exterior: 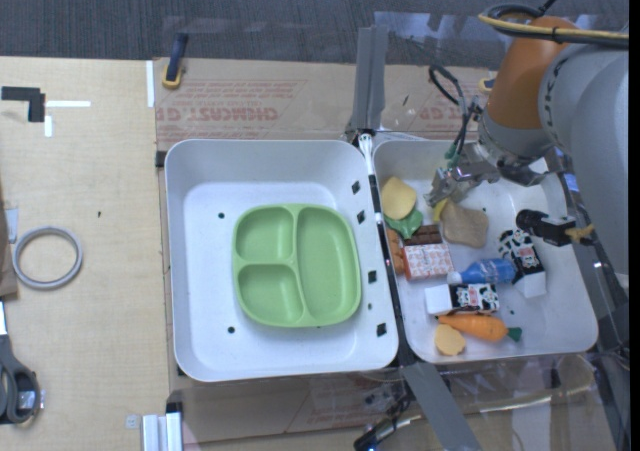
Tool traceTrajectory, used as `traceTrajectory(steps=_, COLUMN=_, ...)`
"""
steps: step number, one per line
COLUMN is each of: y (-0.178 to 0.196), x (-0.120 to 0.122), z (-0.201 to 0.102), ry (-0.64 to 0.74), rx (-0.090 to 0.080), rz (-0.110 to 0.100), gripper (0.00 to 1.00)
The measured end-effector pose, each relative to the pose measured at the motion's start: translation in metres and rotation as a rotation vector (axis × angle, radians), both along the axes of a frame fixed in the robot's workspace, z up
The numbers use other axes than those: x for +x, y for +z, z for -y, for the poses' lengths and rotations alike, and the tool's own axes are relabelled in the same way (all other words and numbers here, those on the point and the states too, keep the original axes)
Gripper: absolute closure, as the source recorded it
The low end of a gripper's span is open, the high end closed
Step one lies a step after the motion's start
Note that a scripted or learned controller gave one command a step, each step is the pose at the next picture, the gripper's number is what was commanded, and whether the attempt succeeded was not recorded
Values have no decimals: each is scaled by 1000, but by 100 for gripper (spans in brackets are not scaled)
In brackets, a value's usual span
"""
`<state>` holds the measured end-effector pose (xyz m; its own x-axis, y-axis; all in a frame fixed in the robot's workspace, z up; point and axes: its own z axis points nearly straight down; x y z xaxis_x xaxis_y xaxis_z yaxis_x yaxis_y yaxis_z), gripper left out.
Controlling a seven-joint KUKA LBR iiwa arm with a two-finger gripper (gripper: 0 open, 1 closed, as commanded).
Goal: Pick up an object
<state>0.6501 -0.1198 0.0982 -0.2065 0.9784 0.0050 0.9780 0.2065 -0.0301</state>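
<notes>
Nearest the camera, an orange plastic toy carrot [478,326] lies along the near edge of the right-hand shallow white bin [555,311]. A pale yellow round toy slice [450,341] sits just beside the carrot's left end.

Just behind them are a small black-and-white cow-patterned carton [477,297] and a white block [438,298]. Behind those lie a blue plastic bottle [492,271], on its side, and a red-and-white printed box [428,261].

Along this bin's left wall, a yellow lemon-shaped toy [399,198] rests toward the far end. A green toy piece [405,223] and a dark brown bar [426,235] are just beside it. A tan, bread-like lump [465,225] lies near the bin's middle.

The claw [448,184] of the grey arm with an orange band [530,89] hangs at the far edge of that tan lump. Whether the claw is released or clenched cannot be told.

The left-hand shallow white bin [195,269] carries a light green plastic plate with 3 compartments [297,264] at its centre.

The 2 bins sit side by side on the pale tan worktop [80,159]. A grey ring of tape [45,257] lies near the worktop's left edge.
</notes>
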Motion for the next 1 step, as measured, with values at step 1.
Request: traceTrajectory(steps=1, y=111, x=-5, z=-64, ry=-4, rx=-1, rz=31, gripper=100)
